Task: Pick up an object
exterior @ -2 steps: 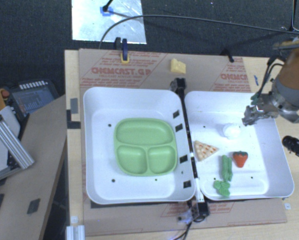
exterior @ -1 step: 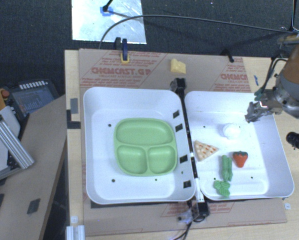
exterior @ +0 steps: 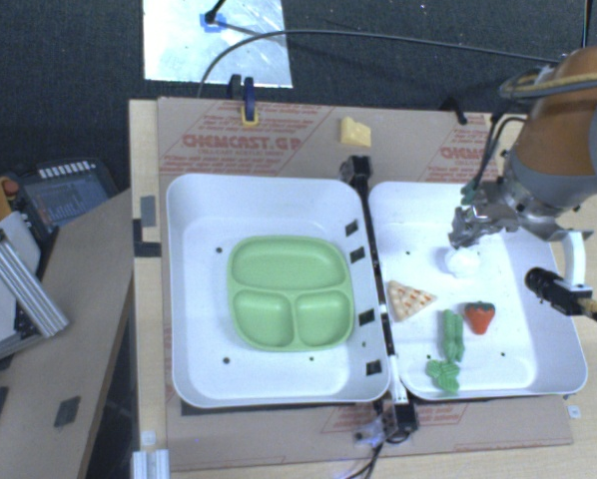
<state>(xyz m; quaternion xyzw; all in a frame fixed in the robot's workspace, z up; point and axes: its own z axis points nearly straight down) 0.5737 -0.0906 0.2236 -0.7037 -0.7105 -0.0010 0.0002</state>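
While the gripper (exterior: 465, 230) hovers low in the right bin (exterior: 553, 367), finger state can't be told; a white object (exterior: 463, 261) sits just below it, strawberry (exterior: 479, 316) nearby.

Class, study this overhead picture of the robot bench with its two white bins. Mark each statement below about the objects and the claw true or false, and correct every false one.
1. The green divided plate lies in the left bin. True.
2. The strawberry sits on the green divided plate. False: it lies in the right bin, beside the green vegetable.
3. The claw is over the right bin, just above a small white object. True.
4. The pizza slice lies outside both bins on the cardboard. False: it lies in the right bin, near the divider between the bins.
5. A yellow cheese wedge rests on the cardboard behind the bins. True.
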